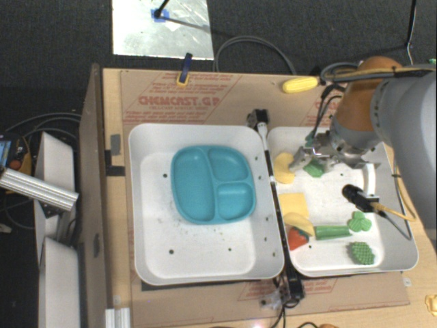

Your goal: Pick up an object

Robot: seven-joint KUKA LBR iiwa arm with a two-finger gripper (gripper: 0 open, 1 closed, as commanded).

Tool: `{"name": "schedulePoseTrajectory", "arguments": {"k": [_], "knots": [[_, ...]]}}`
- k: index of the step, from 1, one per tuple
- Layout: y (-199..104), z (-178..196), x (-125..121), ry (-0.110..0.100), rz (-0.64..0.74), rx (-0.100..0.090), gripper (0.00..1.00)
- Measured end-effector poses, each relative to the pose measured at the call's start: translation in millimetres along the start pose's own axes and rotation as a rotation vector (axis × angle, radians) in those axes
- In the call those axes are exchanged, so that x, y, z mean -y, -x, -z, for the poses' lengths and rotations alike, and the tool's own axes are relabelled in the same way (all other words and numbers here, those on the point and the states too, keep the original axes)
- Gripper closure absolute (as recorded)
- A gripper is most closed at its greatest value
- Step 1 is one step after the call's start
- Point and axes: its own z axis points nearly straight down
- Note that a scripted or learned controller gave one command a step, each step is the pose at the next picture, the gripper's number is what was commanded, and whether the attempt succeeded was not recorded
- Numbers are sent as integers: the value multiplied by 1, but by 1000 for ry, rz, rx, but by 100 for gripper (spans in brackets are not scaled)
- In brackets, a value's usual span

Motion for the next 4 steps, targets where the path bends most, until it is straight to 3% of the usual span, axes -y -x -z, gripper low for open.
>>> {"name": "schedulePoseTrajectory", "arguments": {"k": [1, 2, 3, 4], "knots": [[43, 1, 6, 3, -2, 2, 0], [40, 13, 4, 8, 5, 2, 100], [57, 105, 38, 8, -1, 2, 100], [55, 100, 38, 3, 2, 1, 0]]}}
